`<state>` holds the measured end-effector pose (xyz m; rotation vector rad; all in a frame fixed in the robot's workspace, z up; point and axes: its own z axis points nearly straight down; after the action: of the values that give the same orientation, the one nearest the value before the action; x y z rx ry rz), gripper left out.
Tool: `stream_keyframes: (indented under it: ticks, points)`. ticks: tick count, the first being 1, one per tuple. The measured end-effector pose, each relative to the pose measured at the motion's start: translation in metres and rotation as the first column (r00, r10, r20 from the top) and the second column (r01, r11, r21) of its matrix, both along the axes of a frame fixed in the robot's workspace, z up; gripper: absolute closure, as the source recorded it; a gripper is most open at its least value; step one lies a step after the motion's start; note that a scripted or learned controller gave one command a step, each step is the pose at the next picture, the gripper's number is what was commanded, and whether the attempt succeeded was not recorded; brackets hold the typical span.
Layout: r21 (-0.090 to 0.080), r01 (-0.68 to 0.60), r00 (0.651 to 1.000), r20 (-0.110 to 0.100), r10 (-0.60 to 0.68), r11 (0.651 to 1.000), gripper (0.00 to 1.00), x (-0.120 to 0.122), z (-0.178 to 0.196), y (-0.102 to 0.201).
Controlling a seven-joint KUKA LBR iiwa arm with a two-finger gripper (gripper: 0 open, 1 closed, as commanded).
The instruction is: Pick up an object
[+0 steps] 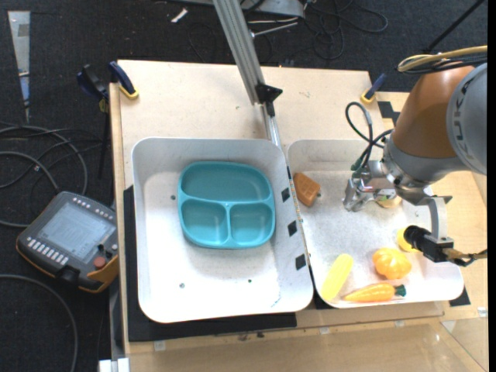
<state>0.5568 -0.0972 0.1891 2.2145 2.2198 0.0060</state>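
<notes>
Hanging low in the right bin (310,155), the hand (358,196) could be open or shut, I cannot tell; the nearby brown lump (307,189) looks light and easy to pinch across its middle.

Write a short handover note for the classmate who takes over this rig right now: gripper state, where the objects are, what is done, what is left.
Gripper: low in the right white bin, near its back; whether it is open or shut cannot be told, and nothing is seen held.
Right bin: brown bread-like piece at the left wall; yellow banana-like piece, orange carrot and orange-yellow pepper-like toy along the front.
Left white bin: teal three-compartment plastic tray.
Done: arm lowered into the bin.
Left: grasp and lift one object.
</notes>
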Motion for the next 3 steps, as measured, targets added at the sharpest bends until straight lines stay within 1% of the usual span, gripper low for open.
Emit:
stream_keyframes:
  ticks: [1, 2, 3]
  points:
    - [0.0, 0.0, 1.0, -0.001, 0.0, 1.0, 1.0, 0.002, 0.04, 0.0]
    - [0.004, -0.007, 1.0, -0.006, 0.007, 1.0, 1.0, -0.001, 0.047, 0.058]
    - [0.004, -0.005, 1.0, -0.01, 0.005, 1.0, 1.0, -0.013, 0.037, 0.108]
